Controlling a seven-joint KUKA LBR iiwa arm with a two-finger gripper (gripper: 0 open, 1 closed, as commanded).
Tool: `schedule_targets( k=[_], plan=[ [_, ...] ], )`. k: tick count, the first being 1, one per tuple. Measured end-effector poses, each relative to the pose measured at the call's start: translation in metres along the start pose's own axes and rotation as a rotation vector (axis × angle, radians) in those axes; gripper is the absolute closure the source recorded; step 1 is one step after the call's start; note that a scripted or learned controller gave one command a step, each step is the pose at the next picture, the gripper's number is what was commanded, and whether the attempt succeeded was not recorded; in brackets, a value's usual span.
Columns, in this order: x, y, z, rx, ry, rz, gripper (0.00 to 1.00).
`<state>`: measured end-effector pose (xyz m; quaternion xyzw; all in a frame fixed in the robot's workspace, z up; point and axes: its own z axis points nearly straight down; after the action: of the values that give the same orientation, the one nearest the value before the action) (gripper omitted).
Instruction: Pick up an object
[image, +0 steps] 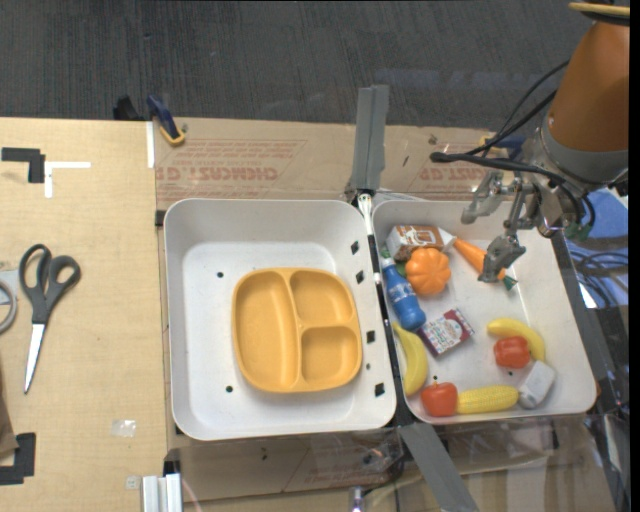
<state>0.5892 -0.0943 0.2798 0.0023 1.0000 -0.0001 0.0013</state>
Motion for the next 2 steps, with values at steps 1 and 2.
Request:
schedule_targets(
  k=[1,2],
  plan=[
    [0.021,-0.023,0.154,0.000,0.000,-0.272,0.00],
    [0.029,-0.009,0.187,0.001,-0.001,-0.302,0.00]
  ],
)
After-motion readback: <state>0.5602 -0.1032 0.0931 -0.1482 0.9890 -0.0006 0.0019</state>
